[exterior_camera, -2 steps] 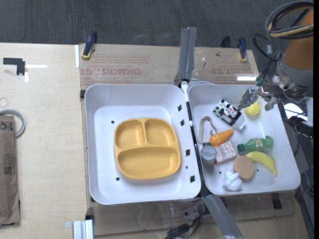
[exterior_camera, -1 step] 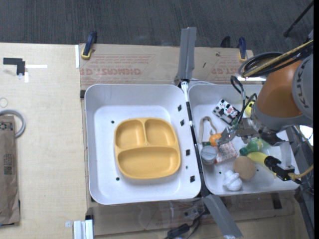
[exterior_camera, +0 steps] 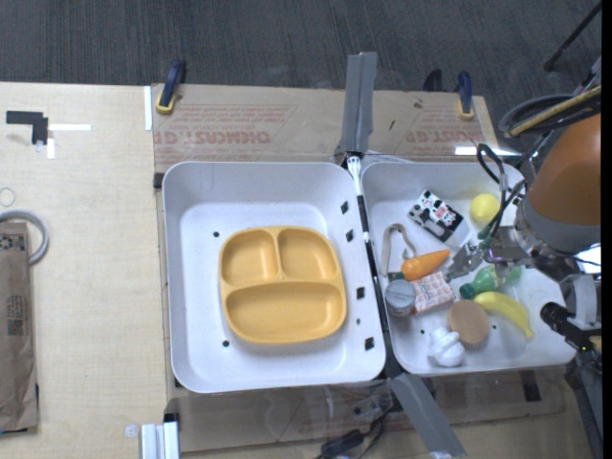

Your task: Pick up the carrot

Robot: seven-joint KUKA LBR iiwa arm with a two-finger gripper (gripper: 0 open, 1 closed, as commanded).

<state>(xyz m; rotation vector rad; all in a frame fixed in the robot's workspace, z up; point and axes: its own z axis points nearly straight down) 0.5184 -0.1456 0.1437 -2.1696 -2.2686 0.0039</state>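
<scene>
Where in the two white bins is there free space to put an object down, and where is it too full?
Free: the yellow divided plate compartments in the left white bin, and the bare floor around it. In the right white bin, only the far-left corner by the black-and-white toy. Crowded: around the orange carrot, yellow banana and pincer.

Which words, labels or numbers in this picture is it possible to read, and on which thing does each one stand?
Red print on the cardboard sheet behind the bins: upside down and blurred; it cannot be read with certainty.
Dark print on the brown paper bag at the left edge: too small to read.
Black-and-white pattern on the small packet in the right bin: no letters can be made out.
No other text is legible.
</scene>
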